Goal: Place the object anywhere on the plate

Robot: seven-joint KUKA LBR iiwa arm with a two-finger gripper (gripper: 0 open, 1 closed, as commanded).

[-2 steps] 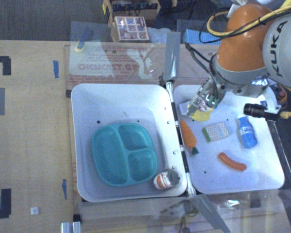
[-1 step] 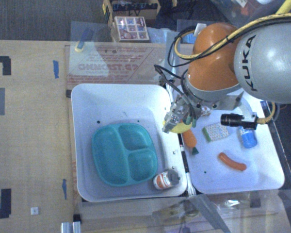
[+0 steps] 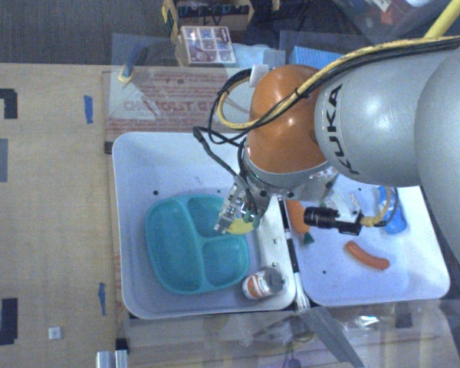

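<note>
Yellow object (image 3: pixel 244 224) looks pinched in the claw (image 3: pixel 236 219), right over the teal plate's (image 3: pixel 185 261) right rim. Carry step's basically done; next it should release.

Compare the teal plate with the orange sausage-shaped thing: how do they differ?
The teal plate lies in the left bin; the orange sausage-shaped toy lies in the right bin. The plate is far larger and divided into compartments; the toy is small and slender. Both rest flat on a bin floor.

Teal plate (image 3: pixel 195 251) looks smooth, slightly glossy plastic; white bins (image 3: pixel 130 205) matt plastic; arm (image 3: pixel 399 106) shell at three o'clock glossy grey; bench (image 3: pixel 46 205) pale matt wood.
</note>
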